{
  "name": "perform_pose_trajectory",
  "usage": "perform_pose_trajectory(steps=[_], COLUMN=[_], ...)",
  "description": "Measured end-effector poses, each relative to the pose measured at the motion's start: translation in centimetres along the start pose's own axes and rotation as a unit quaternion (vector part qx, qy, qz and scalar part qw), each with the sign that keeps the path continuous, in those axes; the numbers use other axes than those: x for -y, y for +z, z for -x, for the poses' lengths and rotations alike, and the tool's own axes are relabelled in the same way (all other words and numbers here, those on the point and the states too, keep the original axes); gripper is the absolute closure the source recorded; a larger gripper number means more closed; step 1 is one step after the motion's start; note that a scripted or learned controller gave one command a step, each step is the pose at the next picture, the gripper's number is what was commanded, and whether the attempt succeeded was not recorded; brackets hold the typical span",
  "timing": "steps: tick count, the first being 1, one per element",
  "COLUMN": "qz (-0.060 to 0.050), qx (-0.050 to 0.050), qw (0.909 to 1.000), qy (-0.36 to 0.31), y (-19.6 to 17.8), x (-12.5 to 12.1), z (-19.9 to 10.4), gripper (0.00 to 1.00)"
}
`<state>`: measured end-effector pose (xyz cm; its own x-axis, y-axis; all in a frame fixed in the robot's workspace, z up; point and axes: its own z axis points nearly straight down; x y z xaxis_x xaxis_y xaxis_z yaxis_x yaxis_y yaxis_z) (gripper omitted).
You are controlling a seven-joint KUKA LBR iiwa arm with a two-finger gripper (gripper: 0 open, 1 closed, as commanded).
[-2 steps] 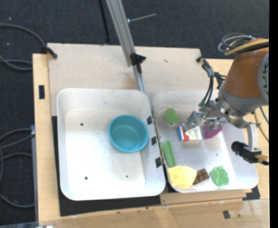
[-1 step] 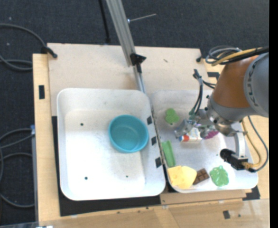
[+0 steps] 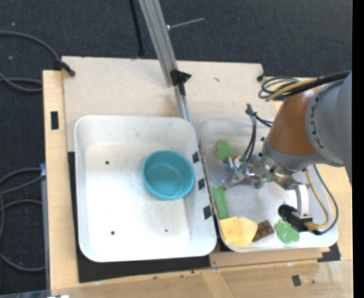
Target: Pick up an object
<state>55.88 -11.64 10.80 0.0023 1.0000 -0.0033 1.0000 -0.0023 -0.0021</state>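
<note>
**Gripper low in the right bin, hunting a pick**

Left bin (image 3: 95, 141): just a blue bowl (image 3: 168, 174), well apart from the action. Over in the right bin (image 3: 210, 132), a green stick (image 3: 218, 201) lies along the left wall, a yellow block (image 3: 238, 231) near the front. The gripper (image 3: 241, 177) hangs beside the stick; best to centre squarely before lifting. Whether it's clenched or released, I can't tell.

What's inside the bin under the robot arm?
In the right bin you can see a green stick, a yellow block, a small brown piece, a green lump and another green bit. The arm covers the rest of the bin.
</note>
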Motion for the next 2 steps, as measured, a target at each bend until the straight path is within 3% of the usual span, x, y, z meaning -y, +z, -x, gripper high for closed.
perform_pose_trajectory(steps=[1,2], qz=[0.003,0.004], qx=[-0.001,-0.001], qw=[1.0,1.0], qy=[0.002,0.001], y=[-1.3,-5.8], x=[-0.2,-0.2], z=[0.0,0.6], gripper=[1.0,1.0])
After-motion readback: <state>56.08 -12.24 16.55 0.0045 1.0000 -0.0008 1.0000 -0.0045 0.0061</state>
